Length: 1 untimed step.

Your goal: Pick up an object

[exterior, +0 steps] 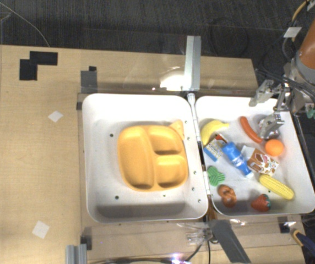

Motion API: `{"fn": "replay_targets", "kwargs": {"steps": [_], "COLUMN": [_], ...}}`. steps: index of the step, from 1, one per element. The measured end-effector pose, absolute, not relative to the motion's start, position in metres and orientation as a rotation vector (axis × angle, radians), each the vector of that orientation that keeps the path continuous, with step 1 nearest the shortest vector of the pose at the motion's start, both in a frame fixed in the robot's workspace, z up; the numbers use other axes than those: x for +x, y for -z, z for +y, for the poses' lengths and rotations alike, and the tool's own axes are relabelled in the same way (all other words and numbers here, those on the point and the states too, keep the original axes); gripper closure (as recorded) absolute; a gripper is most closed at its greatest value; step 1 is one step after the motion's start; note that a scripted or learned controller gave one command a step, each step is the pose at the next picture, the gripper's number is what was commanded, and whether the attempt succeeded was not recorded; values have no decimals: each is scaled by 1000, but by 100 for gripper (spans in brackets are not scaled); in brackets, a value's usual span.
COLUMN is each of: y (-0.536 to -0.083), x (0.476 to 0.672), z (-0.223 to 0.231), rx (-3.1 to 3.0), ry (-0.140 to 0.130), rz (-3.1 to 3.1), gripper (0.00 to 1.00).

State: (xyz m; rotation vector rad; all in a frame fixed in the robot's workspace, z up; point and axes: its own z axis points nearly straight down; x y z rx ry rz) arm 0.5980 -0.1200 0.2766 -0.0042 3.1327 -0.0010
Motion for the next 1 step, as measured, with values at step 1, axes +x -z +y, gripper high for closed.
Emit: {"fn": "replay_targets", "kwargs": {"steps": [1], "y": [-140], "x": [608], "z": [-174], "rx": [573], "ry": [-1], "rz": [3087], "gripper": [0]}}
